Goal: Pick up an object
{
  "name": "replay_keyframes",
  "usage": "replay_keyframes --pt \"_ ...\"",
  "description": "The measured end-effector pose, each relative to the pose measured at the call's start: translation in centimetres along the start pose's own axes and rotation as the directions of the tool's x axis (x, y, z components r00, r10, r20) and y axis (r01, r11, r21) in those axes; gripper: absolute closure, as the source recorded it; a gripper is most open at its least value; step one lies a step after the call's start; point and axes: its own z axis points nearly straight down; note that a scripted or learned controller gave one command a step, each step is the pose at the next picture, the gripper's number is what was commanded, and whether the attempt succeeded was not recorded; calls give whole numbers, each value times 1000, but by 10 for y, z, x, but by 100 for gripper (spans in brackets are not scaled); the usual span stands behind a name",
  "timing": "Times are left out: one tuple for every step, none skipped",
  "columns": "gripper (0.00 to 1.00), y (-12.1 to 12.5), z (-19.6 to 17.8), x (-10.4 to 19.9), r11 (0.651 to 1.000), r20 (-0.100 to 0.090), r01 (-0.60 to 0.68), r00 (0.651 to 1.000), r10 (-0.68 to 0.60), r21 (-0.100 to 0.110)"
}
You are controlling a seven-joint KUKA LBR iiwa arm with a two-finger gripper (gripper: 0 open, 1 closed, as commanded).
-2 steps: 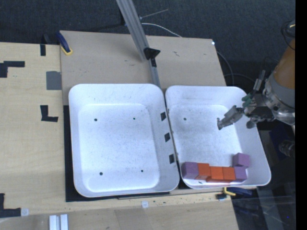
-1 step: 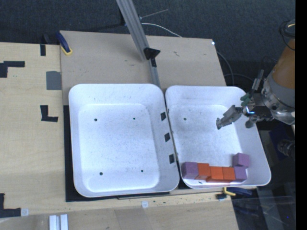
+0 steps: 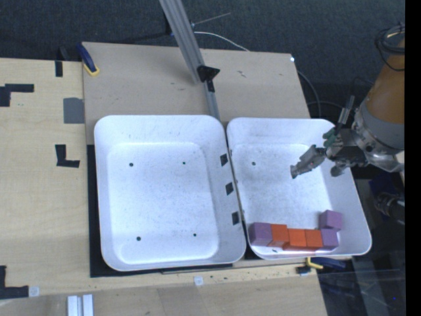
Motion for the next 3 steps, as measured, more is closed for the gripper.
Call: replay_keyframes --pt "0 0 -2 25 1000 0 1 1000 -1 0" --pt "0 0 -17 112 1000 -1 6 1000 -6 -1" --pt "0 14 50 191 1000 1 5 1000 -5 8"
